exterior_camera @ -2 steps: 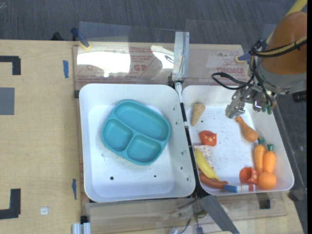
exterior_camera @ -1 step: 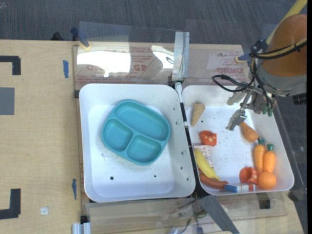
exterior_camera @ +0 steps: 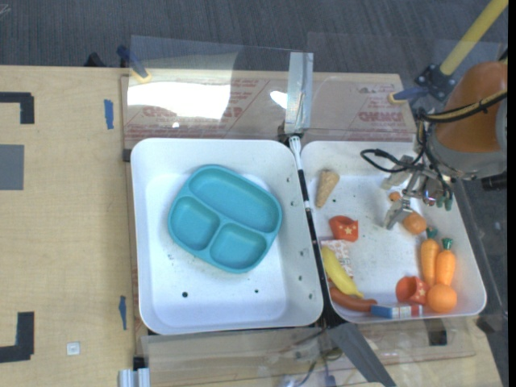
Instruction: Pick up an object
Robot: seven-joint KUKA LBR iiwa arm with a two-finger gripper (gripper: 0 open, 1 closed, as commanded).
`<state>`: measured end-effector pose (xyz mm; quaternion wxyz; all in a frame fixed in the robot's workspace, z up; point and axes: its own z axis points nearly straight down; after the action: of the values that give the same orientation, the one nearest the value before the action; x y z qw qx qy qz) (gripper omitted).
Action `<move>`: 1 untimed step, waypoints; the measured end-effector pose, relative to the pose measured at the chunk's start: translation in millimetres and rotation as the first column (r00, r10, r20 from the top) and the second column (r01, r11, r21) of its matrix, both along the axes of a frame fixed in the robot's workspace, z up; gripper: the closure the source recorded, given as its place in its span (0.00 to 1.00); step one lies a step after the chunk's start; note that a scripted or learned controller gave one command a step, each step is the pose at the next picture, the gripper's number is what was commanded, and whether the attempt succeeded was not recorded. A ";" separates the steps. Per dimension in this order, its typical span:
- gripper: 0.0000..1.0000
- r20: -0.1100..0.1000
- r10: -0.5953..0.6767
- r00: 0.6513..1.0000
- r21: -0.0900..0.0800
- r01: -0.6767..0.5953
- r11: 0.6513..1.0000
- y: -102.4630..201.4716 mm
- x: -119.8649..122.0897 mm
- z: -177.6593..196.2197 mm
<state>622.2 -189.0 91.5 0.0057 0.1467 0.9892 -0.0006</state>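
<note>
Right bin [exterior_camera: 472, 293] holds scattered toy food; gripper [exterior_camera: 401, 208] beside small orange piece [exterior_camera: 414, 223], grip unclear.

- Left bin [exterior_camera: 153, 240]: holds divided plate [exterior_camera: 225, 218], just left of the centre divider [exterior_camera: 303, 204].
- Right of the divider, in right bin [exterior_camera: 472, 289]: cone [exterior_camera: 326, 186] nearest, strawberry [exterior_camera: 344, 228] below it, banana [exterior_camera: 339, 271] lower still.
- Far from the divider: carrots [exterior_camera: 436, 260], by the bin's right wall.

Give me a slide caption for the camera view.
Pincer hovers over toy food in the right bin; blue tray in the left.
</note>
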 end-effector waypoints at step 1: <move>0.00 -0.002 -0.090 0.996 0.002 0.090 0.996 17.7 -42.4 -2.7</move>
<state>579.7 -171.3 88.8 0.0046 0.1911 0.9816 0.0000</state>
